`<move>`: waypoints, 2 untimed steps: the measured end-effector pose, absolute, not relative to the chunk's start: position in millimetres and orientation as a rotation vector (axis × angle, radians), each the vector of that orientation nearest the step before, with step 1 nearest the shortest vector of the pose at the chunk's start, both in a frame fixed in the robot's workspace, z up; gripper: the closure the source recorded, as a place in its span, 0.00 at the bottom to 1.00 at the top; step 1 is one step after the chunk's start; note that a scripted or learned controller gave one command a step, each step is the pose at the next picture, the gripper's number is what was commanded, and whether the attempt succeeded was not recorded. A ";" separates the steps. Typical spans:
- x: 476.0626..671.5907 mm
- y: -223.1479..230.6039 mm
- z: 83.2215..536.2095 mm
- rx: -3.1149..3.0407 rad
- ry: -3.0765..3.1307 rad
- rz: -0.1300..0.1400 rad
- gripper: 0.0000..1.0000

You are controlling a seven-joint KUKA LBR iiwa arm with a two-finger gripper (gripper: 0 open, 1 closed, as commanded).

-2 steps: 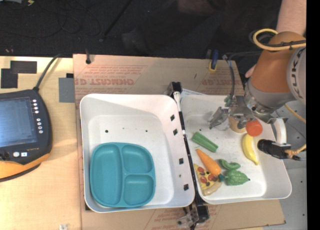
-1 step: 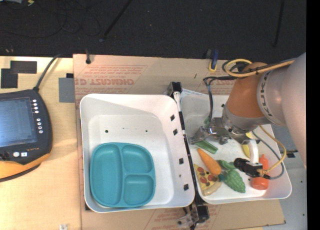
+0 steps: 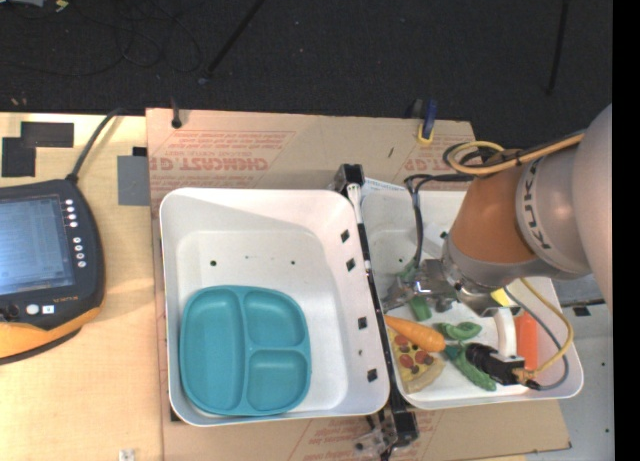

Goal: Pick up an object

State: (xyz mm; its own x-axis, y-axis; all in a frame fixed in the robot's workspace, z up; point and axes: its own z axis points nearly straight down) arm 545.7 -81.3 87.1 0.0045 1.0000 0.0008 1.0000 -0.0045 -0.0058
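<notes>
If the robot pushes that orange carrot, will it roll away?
The carrot looks round and tapered, so it would probably roll in a curve. Crowded against the pizza slice and green pieces, it likely won't go far. It looks like light, stiff plastic.

"KUKA" lettering on the arm (image 3: 560, 211)

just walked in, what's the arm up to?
The arm is reaching down into the right bin, its gripper low among the toy food: a carrot, a pizza slice and green pieces. No grasp is visible yet. The left bin holds a teal divided plate.
</notes>
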 end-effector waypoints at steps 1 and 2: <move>564.8 -82.1 136.7 -2.222 -2.223 -0.002 0.00; 543.7 -43.1 291.8 -2.223 -2.233 -0.018 0.00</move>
